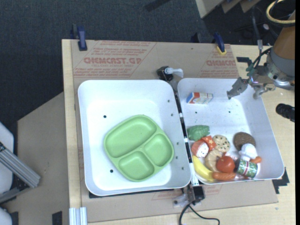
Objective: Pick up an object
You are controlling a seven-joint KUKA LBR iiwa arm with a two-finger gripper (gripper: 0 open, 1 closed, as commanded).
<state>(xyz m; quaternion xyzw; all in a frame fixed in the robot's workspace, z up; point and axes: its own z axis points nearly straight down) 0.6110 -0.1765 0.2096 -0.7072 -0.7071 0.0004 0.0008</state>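
No object is picked up yet, so the whole grasp is left to do. The nearest candidate, a small carton, lies in the upper part of the right bin, while toy food is heaped at the bin's lower edge. The gripper hovers at the bin's upper right, its fingers spread and grasping nothing. The left bin holds a green divided plate. Both bins sit on a clamped brown board above dark carpet.

Divided plate in left bin; carton at back of right bin, food pile at front.
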